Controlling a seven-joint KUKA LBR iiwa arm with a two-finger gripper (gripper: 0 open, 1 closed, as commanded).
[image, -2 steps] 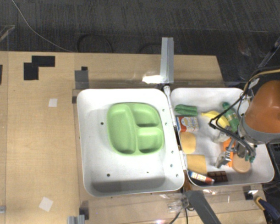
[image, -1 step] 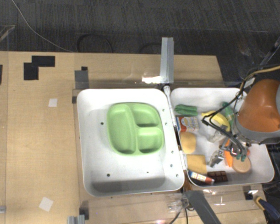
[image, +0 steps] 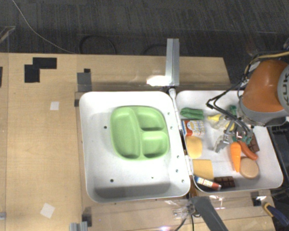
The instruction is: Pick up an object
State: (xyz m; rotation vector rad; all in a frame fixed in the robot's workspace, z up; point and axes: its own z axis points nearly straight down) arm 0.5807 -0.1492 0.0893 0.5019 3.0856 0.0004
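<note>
1. fingers hang in the right bin, spread apart with nothing between them.
2. carrot lies just right of the fingers, next to a tan disc.
3. cheese wedge and a yellow round sit near the bin's left wall.
4. green tray rests in the left bin on the table.

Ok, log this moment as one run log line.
gripper over right bin | beside carrot | nothing seen held | green tray in left bin
</note>
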